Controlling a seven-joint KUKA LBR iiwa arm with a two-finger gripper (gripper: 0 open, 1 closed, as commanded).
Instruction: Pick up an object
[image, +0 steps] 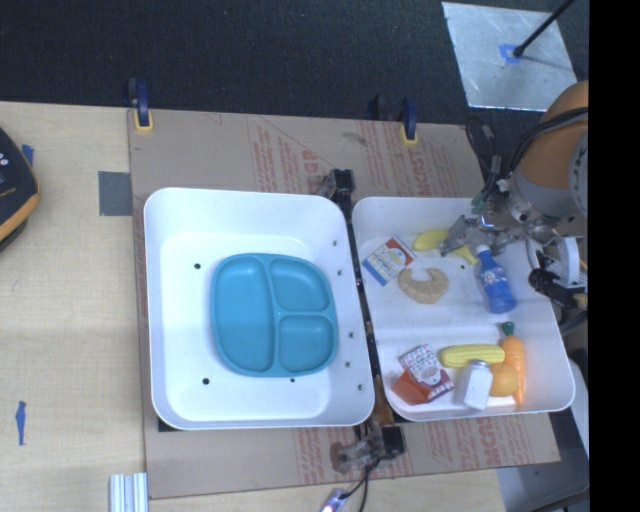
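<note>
Gripper (468, 240): poised low over the right bin's (560, 330) far end, fingers spread, nothing between them.
Nearest target: yellow banana (432, 239) just beside the fingertips; blue bottle (493, 281) close by.
Technique: centre the fingers across one item, descend squarely, close before lifting.
Left bin (165, 300): carries a blue divided plate (273, 313).

open floor mid right bin (560, 330), objects (462, 368) crowding its edges.
</note>
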